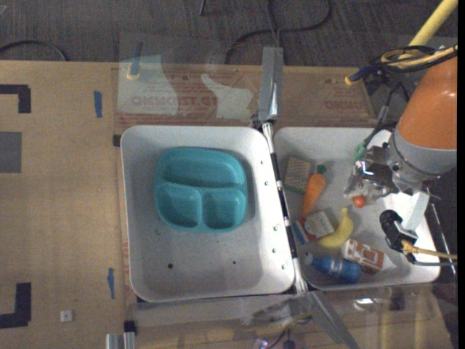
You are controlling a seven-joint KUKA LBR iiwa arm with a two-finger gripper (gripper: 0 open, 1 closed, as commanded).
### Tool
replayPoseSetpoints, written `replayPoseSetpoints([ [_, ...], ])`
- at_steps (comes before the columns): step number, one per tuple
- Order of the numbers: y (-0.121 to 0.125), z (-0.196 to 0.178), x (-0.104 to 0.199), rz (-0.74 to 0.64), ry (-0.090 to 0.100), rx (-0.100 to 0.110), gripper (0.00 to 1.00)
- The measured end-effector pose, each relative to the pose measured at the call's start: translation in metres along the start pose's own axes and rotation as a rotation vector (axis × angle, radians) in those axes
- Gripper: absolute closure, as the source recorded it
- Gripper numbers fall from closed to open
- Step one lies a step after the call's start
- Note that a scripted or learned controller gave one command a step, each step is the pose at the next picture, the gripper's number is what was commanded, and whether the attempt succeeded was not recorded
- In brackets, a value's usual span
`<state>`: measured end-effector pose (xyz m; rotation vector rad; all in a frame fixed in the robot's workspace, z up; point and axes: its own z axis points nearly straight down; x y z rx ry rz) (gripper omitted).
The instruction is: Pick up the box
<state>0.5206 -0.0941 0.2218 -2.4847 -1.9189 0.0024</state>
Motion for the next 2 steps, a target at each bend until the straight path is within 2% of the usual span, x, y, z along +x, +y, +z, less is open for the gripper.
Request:
replayPoseSetpoints([
  [2, 0.0019, -0.0194, -0.0040, 0.009, 0.001, -0.003, 1.00],
])
